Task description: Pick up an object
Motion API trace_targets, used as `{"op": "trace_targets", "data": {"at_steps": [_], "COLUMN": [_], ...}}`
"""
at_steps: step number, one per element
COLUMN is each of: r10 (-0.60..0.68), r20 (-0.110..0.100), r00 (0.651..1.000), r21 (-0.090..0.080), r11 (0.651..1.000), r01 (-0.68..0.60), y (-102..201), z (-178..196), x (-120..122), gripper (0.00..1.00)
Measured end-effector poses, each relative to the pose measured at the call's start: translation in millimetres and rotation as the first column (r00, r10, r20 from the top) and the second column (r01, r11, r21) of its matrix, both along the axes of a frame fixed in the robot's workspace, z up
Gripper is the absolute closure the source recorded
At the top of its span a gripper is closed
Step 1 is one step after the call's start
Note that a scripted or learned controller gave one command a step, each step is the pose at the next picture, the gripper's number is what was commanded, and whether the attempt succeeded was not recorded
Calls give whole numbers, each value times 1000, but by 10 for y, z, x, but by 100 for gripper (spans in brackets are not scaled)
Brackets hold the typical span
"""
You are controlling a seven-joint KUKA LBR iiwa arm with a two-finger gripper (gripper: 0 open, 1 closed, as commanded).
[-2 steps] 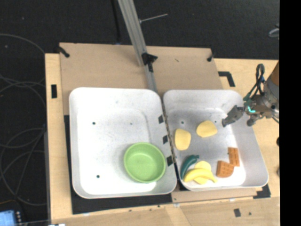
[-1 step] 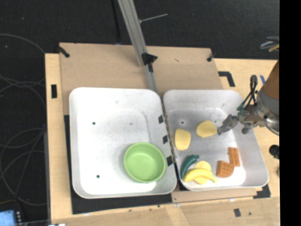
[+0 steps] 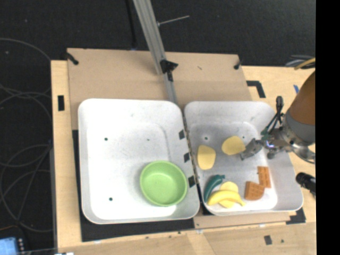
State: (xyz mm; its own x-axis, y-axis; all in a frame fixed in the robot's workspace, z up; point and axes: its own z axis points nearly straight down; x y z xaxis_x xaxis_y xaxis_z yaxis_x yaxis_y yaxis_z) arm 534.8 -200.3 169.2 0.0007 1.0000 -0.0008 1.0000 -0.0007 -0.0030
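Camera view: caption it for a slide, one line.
Tool beside a yellow piece in the right bin; green bowl in the left bin.

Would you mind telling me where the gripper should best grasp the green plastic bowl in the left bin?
Probably the green plastic bowl is best taken by its rim, from straight above, one finger inside and one outside. It sits upright, mouth open, near the left white bin's front right corner, so the far-left rim seems freest.

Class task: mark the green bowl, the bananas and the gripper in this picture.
green bowl (image 3: 163, 183), camera view, on the inside bottom of the bowl.
bananas (image 3: 225, 197), camera view, on the middle of the bunch.
gripper (image 3: 248, 152), camera view, at the fingertips.
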Motion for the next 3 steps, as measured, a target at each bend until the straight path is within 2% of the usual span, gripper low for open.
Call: {"op": "trace_targets", "data": {"at_steps": [1, 2, 3], "r10": [0, -4, 3], "r20": [4, 9, 10], "r00": [1000, 1000, 1000], "r21": [0, 0, -3], "r11": [1000, 1000, 1000], "r01": [0, 4, -3], "y": [-38, -47, -152], "z": [-434, -323, 212], "x": [-69, -58, 13], "gripper": [0, 100, 100]}}
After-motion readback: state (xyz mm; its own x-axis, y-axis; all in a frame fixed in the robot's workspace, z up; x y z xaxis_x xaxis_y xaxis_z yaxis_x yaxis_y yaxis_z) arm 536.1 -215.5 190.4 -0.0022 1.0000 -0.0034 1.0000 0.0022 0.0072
